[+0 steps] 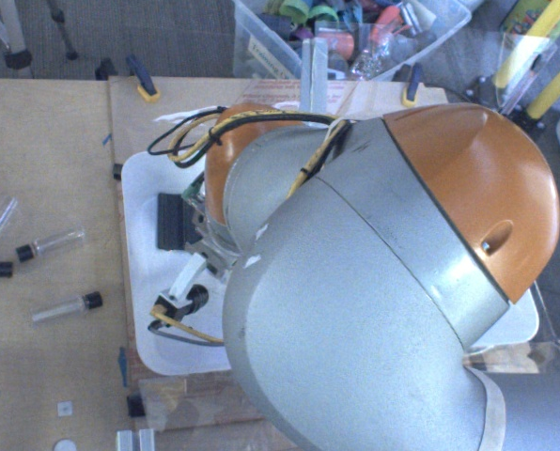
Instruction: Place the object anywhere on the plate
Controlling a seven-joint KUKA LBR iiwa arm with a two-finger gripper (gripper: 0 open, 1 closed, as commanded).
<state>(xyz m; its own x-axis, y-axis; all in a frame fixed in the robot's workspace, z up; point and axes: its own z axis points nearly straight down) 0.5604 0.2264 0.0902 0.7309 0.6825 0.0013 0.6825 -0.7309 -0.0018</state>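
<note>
My grey arm with its orange band (374,252) reaches in from the right and covers most of the white bin (139,280). The gripper (197,219) sits low over the bin's left part, largely hidden under the wrist. A flat black block (171,222) lies right beside it on the bin's floor, at the gripper's left. I cannot tell whether the block touches the gripper or is held. The arm hides the rest of the bin's floor.
Several clear tubes with black caps (59,243) lie loose on the wooden bench to the left of the bin. A clear box of coloured toys (350,12) stands beyond the bin's far edge. Orange clamps (147,88) grip the bench's back edge.
</note>
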